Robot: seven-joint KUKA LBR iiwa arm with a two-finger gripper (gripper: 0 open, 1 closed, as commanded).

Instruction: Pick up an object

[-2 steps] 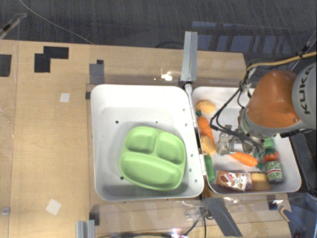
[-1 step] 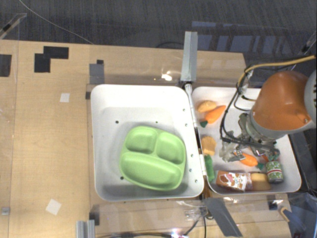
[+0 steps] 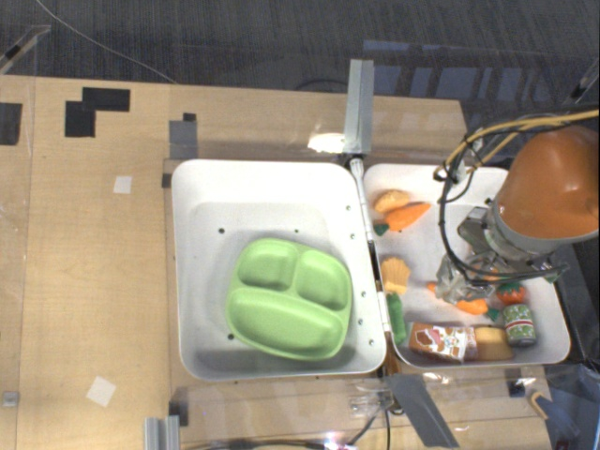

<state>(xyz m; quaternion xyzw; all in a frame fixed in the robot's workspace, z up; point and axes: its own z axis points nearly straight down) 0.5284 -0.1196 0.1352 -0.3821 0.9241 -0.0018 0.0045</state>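
My gripper [image 3: 458,287] reaches down into the right bin [image 3: 559,345], below the arm's orange band [image 3: 553,184]. It stands right over a small orange toy [image 3: 473,305] near the bin's middle. Around it lie a carrot [image 3: 406,216], a tan roll [image 3: 390,199], a yellow piece [image 3: 396,273], a green cucumber [image 3: 397,317], a brown bottle with a label [image 3: 457,342], a green can [image 3: 518,325] and a red tomato [image 3: 512,295]. The arm hides part of the bin's right side.
The left bin [image 3: 202,195] holds a green divided plate [image 3: 290,297]. A raised divider [image 3: 367,242] separates the two bins. Black cables [image 3: 452,181] loop beside the arm. Bare wooden bench [image 3: 84,279] stretches to the left.
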